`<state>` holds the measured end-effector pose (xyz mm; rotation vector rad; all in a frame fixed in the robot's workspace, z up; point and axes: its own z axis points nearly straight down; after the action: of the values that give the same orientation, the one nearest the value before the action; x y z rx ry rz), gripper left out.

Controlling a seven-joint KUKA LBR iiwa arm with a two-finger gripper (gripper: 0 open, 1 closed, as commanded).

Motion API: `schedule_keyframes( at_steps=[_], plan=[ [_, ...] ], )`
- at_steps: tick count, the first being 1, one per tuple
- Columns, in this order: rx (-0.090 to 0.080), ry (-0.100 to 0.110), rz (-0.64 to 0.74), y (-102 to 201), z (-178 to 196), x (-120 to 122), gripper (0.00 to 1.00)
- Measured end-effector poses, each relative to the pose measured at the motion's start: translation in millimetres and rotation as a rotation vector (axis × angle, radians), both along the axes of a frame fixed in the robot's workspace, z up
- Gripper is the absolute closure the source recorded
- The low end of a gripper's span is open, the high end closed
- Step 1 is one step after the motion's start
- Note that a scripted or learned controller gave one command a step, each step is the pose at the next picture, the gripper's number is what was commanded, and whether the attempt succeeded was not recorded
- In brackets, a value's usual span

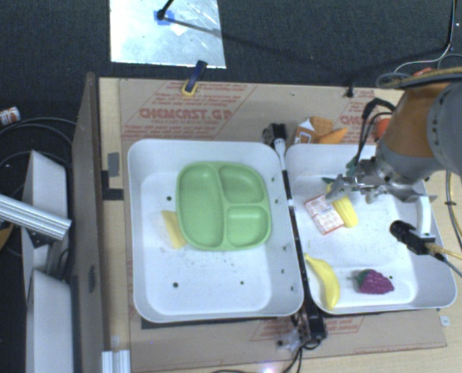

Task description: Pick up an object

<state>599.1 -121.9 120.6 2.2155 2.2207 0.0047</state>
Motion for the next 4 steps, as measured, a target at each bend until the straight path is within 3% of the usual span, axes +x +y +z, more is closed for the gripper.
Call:
schedule_keyframes(
  at_steps=[1, 2, 3, 4],
  plan=[
    [0.005, 0.0, 0.0, -5.4, -30.4, 5.6, 0.0],
    [0.0, 0.001, -0.001, -13.5, -1.0, 0.3, 0.0],
    [0.002, -0.003, 0.002, -16.4, -31.5, 14.8, 0.0],
    [-0.006, -0.015, 0.0, -9.3, -29.4, 7.3, 0.0]
  ],
)
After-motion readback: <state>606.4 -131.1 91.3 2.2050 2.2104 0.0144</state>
